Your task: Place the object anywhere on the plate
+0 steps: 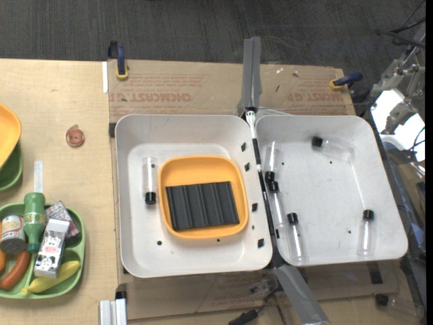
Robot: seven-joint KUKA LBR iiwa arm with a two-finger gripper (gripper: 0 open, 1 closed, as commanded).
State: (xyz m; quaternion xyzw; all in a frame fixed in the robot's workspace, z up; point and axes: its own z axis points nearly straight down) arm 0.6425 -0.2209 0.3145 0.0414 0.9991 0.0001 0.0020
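Looking down from the camera view, two shallow white bins sit side by side, a left bin (pixel 128 181) and a right bin (pixel 338 195). One rounded orange plastic plate (pixel 169 175) lies in the middle of the left bin. One flat black block with ridges (pixel 203 205) lies on the plate, a bit toward the near side. So the job looks done already.

The black block looks stiff and hard, not soft. I think it is light, because it is thin. The ridges should stop it from slipping. It lies very flat, so the best place to pinch it is across its two long edges, near the middle.

I count five clear little tubes with black caps. One tube (pixel 149 178) lies in the left bin, just left of the plate. Four lie in the right bin: one far (pixel 325 144), one by the left wall (pixel 270 164), one near (pixel 293 235), and one on the right (pixel 365 232).

I cannot tell how wide the claw is open, or if it has hold of anything.
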